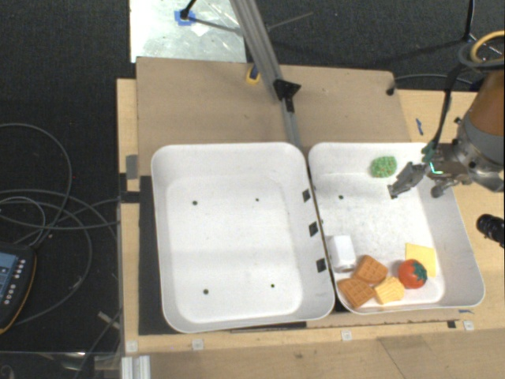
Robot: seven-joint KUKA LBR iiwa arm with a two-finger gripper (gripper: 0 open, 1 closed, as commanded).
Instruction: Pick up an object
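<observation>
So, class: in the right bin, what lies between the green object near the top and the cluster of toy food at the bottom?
In the camera view, only bare white bin floor separates the green object from the food cluster. The gripper hangs just right of that stretch.

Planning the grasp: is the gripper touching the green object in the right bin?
Apart. The camera view shows bare white bin floor between the gripper and the green object.
</observation>
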